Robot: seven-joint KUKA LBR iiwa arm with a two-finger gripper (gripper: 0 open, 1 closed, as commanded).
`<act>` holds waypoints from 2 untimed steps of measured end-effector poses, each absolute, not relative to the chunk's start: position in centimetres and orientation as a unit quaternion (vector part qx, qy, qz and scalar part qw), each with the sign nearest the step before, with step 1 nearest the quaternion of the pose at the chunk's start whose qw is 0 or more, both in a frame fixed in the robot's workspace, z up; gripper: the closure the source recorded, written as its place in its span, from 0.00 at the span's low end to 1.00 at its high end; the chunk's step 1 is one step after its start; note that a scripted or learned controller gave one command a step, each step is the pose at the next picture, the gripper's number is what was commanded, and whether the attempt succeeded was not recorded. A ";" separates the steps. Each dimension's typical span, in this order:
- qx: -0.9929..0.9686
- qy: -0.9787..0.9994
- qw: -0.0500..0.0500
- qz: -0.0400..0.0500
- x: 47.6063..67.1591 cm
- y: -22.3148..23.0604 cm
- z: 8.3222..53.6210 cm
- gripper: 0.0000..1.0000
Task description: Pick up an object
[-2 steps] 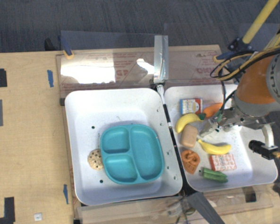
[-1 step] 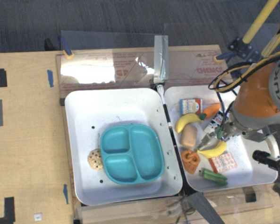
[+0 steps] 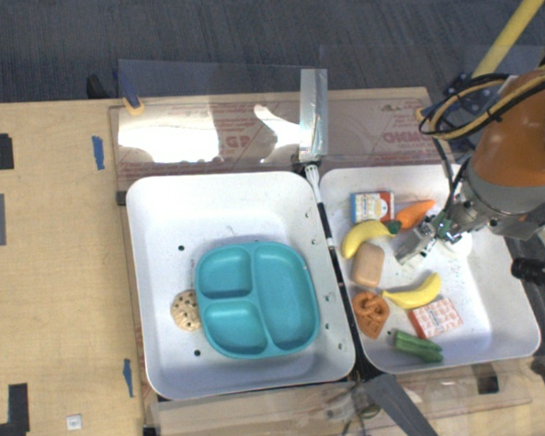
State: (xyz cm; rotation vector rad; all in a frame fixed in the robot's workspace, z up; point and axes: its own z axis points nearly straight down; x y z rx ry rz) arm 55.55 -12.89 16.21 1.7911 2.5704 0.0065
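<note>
In the right half of the frame the gripper (image 3: 419, 241) hangs low over the right bin (image 3: 501, 337), just to the right of the upper banana (image 3: 361, 236) and the tan block (image 3: 368, 266). Whether the jaws are released or clenched cannot be told from this slanted view, and nothing is visibly caught in them. The candidates for picking are packed tightly there: a small carton (image 3: 371, 205) and a carrot (image 3: 412, 215) above, a second banana (image 3: 415, 292) below, then an orange pretzel-shaped piece (image 3: 371, 313), a red-printed packet (image 3: 435, 319) and a green vegetable (image 3: 417, 345) toward the lower edge. The crowding is the main risk: a descent could land between pieces and shove them aside, or pinch two at once. The bananas' curved skins look apt to slip out. The left bin (image 3: 162, 210) holds a teal divided plate (image 3: 256, 298) with a cookie (image 3: 185, 310) beside it, well apart from the arm.
</note>
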 end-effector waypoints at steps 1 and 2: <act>0.594 0.804 0.003 0.002 52.2 -12.9 8.8 0.00; 0.436 0.900 0.004 0.001 49.7 -11.3 8.8 0.00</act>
